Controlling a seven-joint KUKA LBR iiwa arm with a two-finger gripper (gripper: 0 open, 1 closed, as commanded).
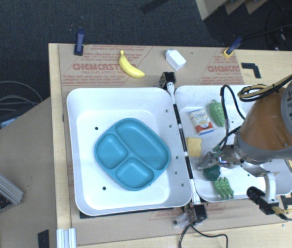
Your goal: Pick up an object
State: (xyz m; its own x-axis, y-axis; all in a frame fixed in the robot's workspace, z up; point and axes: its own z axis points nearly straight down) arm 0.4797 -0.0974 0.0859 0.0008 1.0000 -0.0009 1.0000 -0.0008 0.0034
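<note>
While the grey and orange arm (270,128) reaches in from the right, its tool (211,163) sits low in the right bin (285,177), just above a dark green object (212,172); whether the tool is clenched or released cannot be told. Nearby lie a yellow sponge (194,146), a small carton (201,121) and two green leafy items (217,112) (223,188). A blue divided plate (131,153) fills the left bin (83,107). A banana (129,66) rests on the worktop (63,154).

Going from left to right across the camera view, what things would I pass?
Blue divided plate in the left bin → yellow sponge-like block → small red-and-white packet → green item → grey-and-orange robot arm.
</note>
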